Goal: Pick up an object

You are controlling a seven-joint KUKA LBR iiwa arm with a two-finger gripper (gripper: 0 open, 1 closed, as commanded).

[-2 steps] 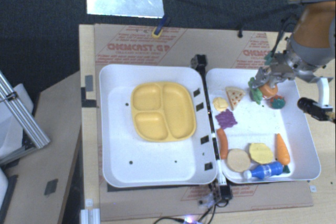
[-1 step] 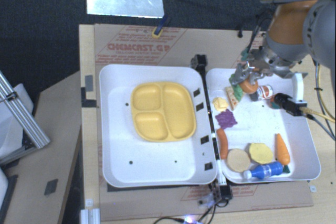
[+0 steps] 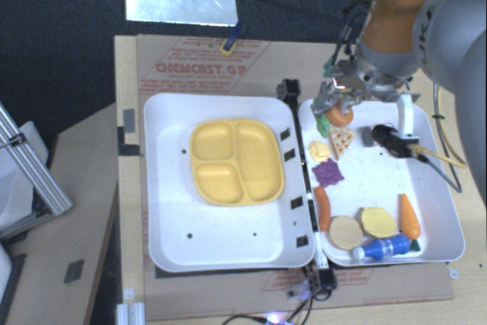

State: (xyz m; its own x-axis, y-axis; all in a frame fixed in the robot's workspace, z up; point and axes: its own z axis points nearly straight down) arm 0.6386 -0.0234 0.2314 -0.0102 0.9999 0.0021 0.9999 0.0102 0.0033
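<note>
Lying nearest the lower edge of the frame, a blue plastic bottle (image 3: 384, 247) is resting against the bottom wall of the right-hand shallow white bin (image 3: 445, 198). A tan round disc (image 3: 345, 232), a yellow round slice (image 3: 378, 221) and an orange toy carrot (image 3: 409, 215) are sitting just above it.

At the top of that bin, the grey two-finger gripper (image 3: 335, 98) is hovering directly over a small orange toy with a green top (image 3: 340, 117), which looks like the piece being targeted. Whether the tool is released or clenched is not showing clearly, so I cannot tell. The toy is apparently sitting on the bin floor, so the pick is looking not yet done: grasping and lifting are remaining.

Room is getting tight there. The toy is lying near the bin's upper left corner, close to the divider wall, and a tan triangular waffle piece (image 3: 342, 141) is lying just below it. The bin's middle is offering more bare floor. A yellow compartment tray (image 3: 234, 162) is occupying the left-hand white bin (image 3: 167, 194).
</note>
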